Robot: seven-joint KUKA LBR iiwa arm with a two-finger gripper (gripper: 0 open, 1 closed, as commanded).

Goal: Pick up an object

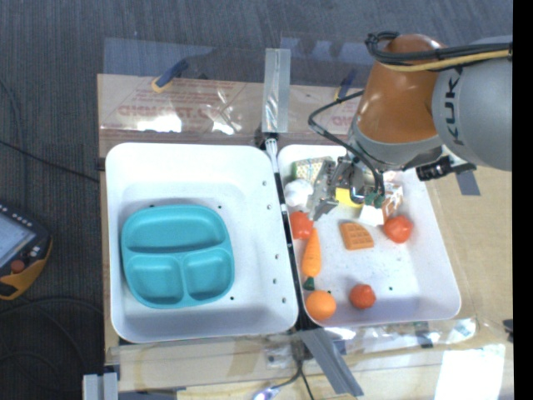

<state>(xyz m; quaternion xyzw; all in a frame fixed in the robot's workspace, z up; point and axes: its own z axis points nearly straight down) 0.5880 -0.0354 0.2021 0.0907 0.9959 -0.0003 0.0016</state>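
The claw (333,192) hangs low in the right bin's (433,257) upper left part, over a yellow block (348,197); I cannot tell its state. Just below, the carrot (311,254) lies lengthwise down the frame, green stub lowermost, beside the bin's left wall, an orange (321,305) beneath it.

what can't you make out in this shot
- Gripper, camera view: the orange wrist above hides most of it and toy clutter sits beneath, so its grip cannot be read.
- Items at the right bin's top, camera view: partly covered by the arm, too jumbled to name.
- Handheld controller, camera view: cut off by the left edge.
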